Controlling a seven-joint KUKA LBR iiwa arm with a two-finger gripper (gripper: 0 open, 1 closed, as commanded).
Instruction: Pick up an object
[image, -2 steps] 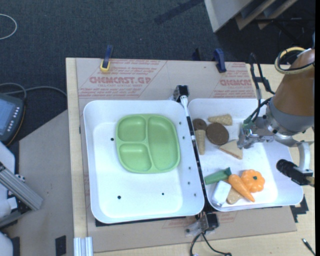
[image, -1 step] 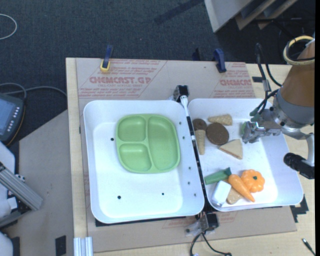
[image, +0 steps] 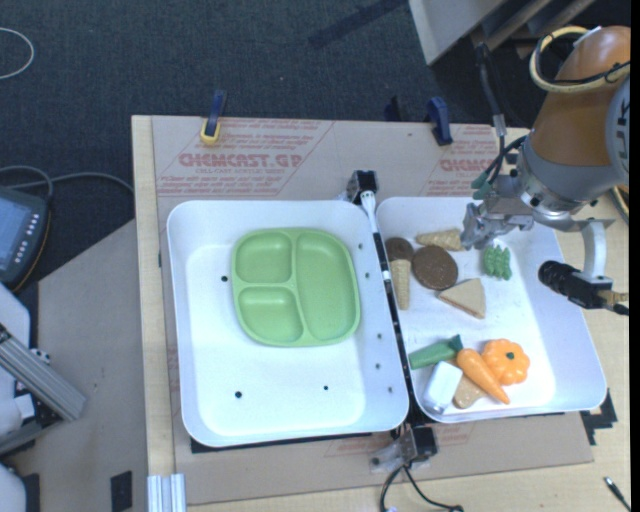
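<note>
Arm: grey with orange band, reached in from the right, wrist over the back of the right bin.
Gripper: hung above the bin's rear part, just beside the green broccoli piece and near the tan cracker-like piece.
Fingers: state could not be told; nothing was seen between them.
Right bin contents: brown round cookie, tan wedge, pale cone-shaped piece, small brown piece at the back left corner.
Front of right bin: carrot beside orange pumpkin, green block, white block, all close together.
Left bin: held a light green divided plate, lying flat, toward the back.
Bench: brown board under both bins, clamps at its rear edge.
</note>
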